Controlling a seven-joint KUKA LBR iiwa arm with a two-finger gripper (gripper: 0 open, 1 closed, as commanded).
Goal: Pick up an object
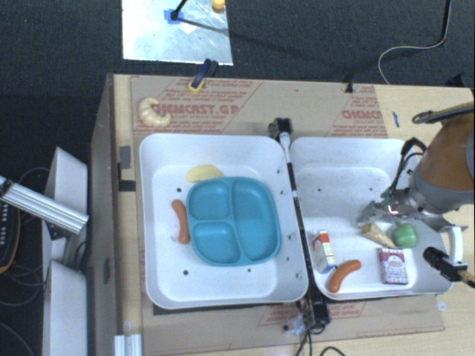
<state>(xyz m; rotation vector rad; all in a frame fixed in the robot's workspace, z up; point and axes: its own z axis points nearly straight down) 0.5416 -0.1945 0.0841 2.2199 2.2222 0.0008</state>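
Two white bins sit side by side: the left bin [159,273] and the right bin [334,162].

The left bin holds three things: one blue divided plate [233,221], one sausage [180,221] and one pale yellow piece [204,173].

The right bin holds five: one sausage [344,274], which makes two sausages in all, one small carton [323,251], one red packet [392,265], one green ball [405,235] and one tan wedge [378,233].

On the tabletop [245,106] behind the bins lie one cream curled piece [154,110] and one blue and yellow thing [202,75].
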